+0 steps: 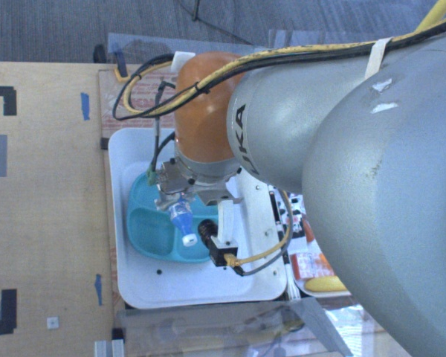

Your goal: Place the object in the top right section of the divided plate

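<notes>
Fingers: you cannot tell from this view whether they are parted or closed; the wrist hardware covers them.
Gripper [180,208]: positioned low over the divided plate, below the orange band [202,106].
Object: a small blue bottle with a white cap [183,224] lies directly at the gripper tip, tilted, cap pointing away from the wrist. Whether it is gripped cannot be confirmed.
Divided plate [150,233]: turquoise, beneath and just left of the fingers; you see the bottle over its right side.
White bin [130,274]: surrounds the plate.
Bench [44,199]: tan surface, well left of the fingers.
Neighbouring bin: a yellow item [323,282] lies right of the fingers.
</notes>
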Motion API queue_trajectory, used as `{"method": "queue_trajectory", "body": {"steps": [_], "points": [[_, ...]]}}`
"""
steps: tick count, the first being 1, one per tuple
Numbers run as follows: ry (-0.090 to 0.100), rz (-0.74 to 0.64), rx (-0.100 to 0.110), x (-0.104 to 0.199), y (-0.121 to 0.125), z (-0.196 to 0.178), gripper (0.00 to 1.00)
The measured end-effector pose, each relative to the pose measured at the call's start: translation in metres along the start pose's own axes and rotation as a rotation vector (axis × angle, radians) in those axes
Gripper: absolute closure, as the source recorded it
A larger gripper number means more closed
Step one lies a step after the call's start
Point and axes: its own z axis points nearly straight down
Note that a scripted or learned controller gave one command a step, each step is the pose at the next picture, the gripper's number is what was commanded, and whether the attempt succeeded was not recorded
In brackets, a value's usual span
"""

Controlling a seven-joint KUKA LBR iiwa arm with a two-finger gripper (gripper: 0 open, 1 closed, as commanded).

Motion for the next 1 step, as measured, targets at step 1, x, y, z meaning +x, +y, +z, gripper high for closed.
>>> {"method": "queue_trajectory", "body": {"steps": [1], "points": [[0.0,0.002,-0.001,-0.0011,0.0003,-0.0001,0.0]]}}
